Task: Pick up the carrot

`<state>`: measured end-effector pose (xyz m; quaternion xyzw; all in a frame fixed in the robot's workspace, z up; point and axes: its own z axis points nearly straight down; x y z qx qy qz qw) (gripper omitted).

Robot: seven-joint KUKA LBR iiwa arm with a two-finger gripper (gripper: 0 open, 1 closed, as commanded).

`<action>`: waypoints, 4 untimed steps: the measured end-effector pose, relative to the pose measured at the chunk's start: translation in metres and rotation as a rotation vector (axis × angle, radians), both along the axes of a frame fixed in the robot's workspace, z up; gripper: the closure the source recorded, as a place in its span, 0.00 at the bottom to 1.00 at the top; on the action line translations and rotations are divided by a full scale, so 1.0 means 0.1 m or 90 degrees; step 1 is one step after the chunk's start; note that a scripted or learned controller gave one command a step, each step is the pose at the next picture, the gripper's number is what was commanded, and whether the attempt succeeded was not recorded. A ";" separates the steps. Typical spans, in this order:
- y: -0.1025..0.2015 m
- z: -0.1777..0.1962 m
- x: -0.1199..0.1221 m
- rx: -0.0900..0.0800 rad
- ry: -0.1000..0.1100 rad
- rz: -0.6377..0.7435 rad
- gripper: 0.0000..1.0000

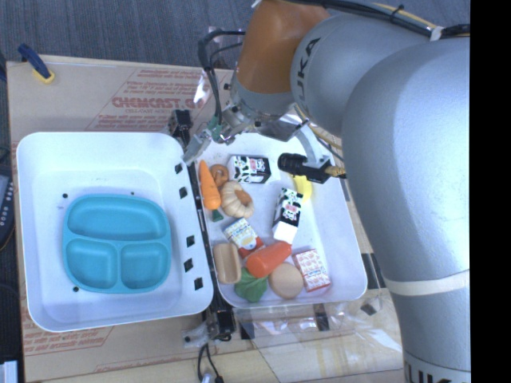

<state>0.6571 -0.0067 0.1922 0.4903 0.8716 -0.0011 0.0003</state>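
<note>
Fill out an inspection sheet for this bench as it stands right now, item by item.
Surface: two white bins side by side, left bin and right bin, on printed cardboard.
Job's things: carrot lies along the right bin's left wall, unheld.
Clutter: blue divided tray in left bin; in the right bin, a bun, two milk cartons, egg, red pepper, green item, small boxes.
End effector: above the right bin's far left corner; finger state unclear.
Cables: black cables loop by the wrist; more at the near edge.
Surroundings: blue clamp at the far left corner.
</note>
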 end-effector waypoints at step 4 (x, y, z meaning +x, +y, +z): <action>1.30 0.44 -0.01 0.001 -0.001 -0.826 0.00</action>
